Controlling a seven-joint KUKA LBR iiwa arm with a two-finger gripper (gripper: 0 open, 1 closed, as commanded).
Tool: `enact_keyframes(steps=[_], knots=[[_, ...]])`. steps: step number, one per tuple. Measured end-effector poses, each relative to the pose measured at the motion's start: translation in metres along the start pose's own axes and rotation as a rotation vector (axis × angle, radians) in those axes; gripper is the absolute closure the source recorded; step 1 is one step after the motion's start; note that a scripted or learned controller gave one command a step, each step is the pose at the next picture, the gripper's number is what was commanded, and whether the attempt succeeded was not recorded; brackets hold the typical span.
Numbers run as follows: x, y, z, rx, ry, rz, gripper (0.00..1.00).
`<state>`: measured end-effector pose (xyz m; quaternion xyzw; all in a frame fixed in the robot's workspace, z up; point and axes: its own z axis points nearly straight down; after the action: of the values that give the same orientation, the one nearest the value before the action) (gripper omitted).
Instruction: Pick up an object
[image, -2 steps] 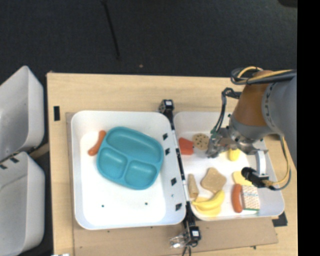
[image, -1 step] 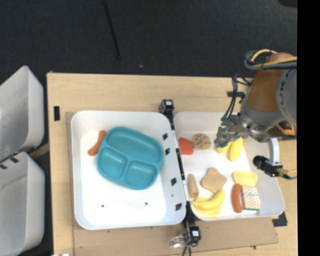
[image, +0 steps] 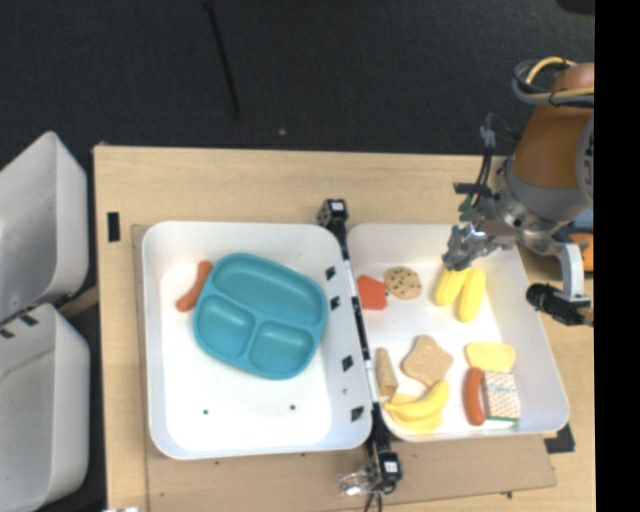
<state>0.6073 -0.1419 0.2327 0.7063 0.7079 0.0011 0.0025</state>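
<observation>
Approach step: gripper (image: 462, 250) poised over yellow pieces (image: 461, 289) near right bin's (image: 545, 400) far edge; finger opening cannot be told; descent is called for next.

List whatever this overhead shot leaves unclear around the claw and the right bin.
- Claw: small and dark in the camera view, so its fingers' state and any contact with the yellow pieces below cannot be judged.
- Arm: cut off by the picture's right edge.
- Packet in the right bin: its print is too small to read.
- Bench's near edge: the dark clip is blurred.
</observation>
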Motion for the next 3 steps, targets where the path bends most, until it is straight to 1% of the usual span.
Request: enact_keyframes(steps=[1,2,3], knots=[[-0.001,0.001,-0.006,0.006,0.001,-0.002,1.00],[0.055,-0.009,0.003,0.009,0.003,-0.004,1.00],[0.069,0.002,-0.006,0.007,0.002,-0.002,1.00]])
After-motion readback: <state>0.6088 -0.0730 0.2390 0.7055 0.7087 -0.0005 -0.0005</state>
